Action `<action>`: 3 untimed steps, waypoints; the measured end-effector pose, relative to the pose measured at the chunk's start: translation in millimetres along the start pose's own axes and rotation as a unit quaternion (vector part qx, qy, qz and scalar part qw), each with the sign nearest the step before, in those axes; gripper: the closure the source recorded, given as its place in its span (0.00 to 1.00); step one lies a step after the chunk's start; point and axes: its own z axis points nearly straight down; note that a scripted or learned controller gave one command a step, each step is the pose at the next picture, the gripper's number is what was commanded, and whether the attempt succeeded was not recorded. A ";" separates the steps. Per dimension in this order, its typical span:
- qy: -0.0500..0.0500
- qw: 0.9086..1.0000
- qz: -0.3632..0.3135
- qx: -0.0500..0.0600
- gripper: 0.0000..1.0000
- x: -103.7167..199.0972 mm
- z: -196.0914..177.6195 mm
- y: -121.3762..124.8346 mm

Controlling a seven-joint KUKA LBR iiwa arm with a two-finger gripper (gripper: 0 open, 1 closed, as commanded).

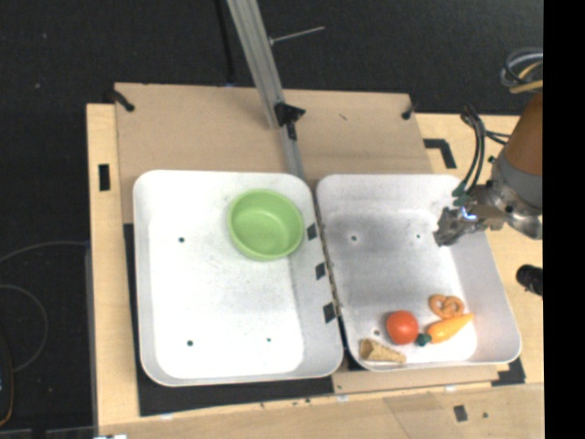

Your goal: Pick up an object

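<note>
Near the right bin's [366, 208] front edge, the tomato [400, 326] looks light, smooth, round; grip across its middle. End effector [450, 227] state: cannot tell.

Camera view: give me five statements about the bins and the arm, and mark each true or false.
1. The green bowl sits in the left bin. True.
2. The tomato lies in the left bin. False: it lies in the right bin, near its front edge.
3. The hand holds the carrot. False: the carrot lies on the bin floor, apart from the hand.
4. A pretzel lies just behind the carrot. True.
5. The bowl is upside down. False: it stands upright, its hollow showing.
</note>
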 end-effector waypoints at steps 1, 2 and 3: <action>0.000 1.000 0.000 0.002 1.00 -1.4 -46.1 1.3; 0.001 1.000 -0.002 0.002 1.00 47.1 -49.6 19.3; 0.001 1.000 -0.001 0.004 1.00 92.2 -31.2 40.9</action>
